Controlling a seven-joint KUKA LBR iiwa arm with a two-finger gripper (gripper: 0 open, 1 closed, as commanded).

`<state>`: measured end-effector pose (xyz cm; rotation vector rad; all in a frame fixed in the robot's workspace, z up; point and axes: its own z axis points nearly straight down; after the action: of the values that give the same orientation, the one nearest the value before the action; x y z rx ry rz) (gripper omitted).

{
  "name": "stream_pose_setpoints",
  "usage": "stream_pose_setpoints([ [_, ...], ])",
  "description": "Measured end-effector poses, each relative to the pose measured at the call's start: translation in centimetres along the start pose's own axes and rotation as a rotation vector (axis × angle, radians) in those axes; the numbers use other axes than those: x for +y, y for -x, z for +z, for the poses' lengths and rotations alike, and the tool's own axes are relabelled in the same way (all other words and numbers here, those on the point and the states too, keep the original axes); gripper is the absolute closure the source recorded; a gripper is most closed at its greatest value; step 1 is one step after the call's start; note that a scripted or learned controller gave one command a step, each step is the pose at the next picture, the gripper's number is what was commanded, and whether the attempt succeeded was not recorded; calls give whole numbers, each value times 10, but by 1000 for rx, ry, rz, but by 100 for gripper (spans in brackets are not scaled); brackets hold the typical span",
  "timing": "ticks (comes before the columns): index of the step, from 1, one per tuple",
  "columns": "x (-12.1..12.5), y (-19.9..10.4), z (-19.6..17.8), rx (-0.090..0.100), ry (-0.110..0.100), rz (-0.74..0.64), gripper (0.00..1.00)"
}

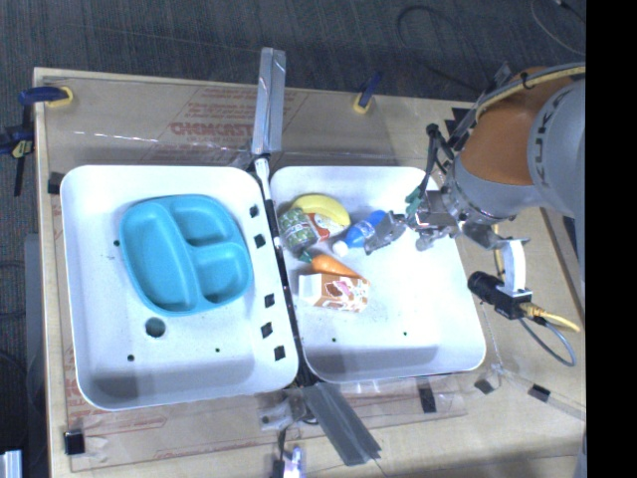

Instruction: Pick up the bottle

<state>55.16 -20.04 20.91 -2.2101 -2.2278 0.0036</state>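
a: lying on its side in the right bin (438,337), the bottle (360,232) sits in the upper middle, blue cap end pointing toward the arm.

b: what's crowding it?

a: plenty. a banana (320,207) just above-left, a green can (297,229) to the left, a carrot (333,264) just below, then a small carton (333,292) further down. a blue divided tray (184,250) rests in the left bin (90,366), well apart.

b: and the tool (390,229)?

a: right at the bottle's cap end, low over the bin. whether it's clenched or released, i cannot tell.

b: risks?

a: my guess: a round bottle on its side could roll or squirt out, and the carrot or banana could get nudged or caught instead.
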Motion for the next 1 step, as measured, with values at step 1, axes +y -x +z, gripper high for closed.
stream_pose_setpoints([
  [1,81,8,71,0,2,-56,0],
])
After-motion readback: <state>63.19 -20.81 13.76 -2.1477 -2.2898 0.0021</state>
